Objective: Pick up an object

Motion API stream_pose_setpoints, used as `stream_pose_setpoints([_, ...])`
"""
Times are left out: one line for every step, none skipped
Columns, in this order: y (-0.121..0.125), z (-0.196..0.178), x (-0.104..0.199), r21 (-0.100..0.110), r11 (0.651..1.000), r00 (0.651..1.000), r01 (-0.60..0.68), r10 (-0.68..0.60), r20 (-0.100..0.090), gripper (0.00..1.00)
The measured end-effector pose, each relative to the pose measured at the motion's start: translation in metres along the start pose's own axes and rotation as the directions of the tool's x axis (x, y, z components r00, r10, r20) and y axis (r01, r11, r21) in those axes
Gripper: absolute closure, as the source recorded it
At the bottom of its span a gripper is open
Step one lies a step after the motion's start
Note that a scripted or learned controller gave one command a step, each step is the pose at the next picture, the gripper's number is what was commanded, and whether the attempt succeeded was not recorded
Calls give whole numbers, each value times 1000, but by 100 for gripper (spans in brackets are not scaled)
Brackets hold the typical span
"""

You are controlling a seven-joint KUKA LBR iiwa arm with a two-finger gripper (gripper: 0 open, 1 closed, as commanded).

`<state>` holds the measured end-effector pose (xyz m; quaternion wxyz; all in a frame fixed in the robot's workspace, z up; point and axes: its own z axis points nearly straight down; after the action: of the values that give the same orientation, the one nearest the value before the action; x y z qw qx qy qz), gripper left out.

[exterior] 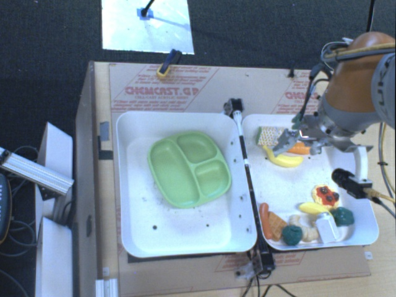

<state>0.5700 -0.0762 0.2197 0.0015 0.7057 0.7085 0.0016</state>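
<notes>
The gripper (289, 142) hung low in the right bin (371, 228), just above a toy banana (283, 160). Whether its jaws were released or clenched could not be told. A green divided plate (189, 169) lay in the left bin (136, 228).

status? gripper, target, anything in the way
Gripper low in right bin, over banana. Grip unconfirmed. Orange piece and sponge-like block crowd it.

The grey arm (362, 94) reaches in from the right, its orange band (365, 48) uppermost, wrist bent downward. The gripper (291, 142) hangs low, pointing toward the left.
</notes>
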Motion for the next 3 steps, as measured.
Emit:
stream_pose_setpoints([-28,-51,37,1,1000,1000,1,-1,0,100])
stream_pose_setpoints([-83,-37,76,2,1000,1000,0,0,0,100])
stream_pose_setpoints([-82,-56,106,2,1000,1000,0,0,-1,100])
